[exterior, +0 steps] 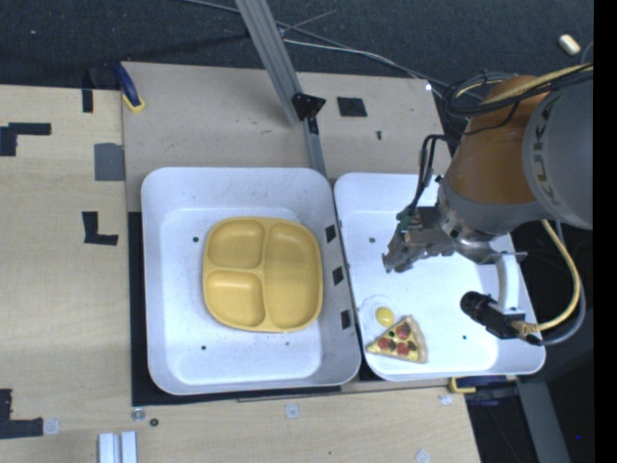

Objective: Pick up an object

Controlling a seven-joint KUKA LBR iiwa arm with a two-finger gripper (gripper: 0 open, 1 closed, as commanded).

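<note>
A toy pizza slice (399, 340) lies at the near edge of the right bin (366, 201). Just above it sits a small yellow round piece (384, 314). My gripper (402, 254) hangs over the middle of the right bin, up and slightly right of both toys, with its dark fingers pointing down-left. I see nothing between the fingers. A yellow divided plate (262, 274) rests in the left bin (174, 220).
The orange-banded wrist (496, 162) and grey arm cover the right bin's right side. A black cable fitting (487, 313) hangs over the bin's lower right. A metal pole (275, 46) slants down to the gap between the bins.
</note>
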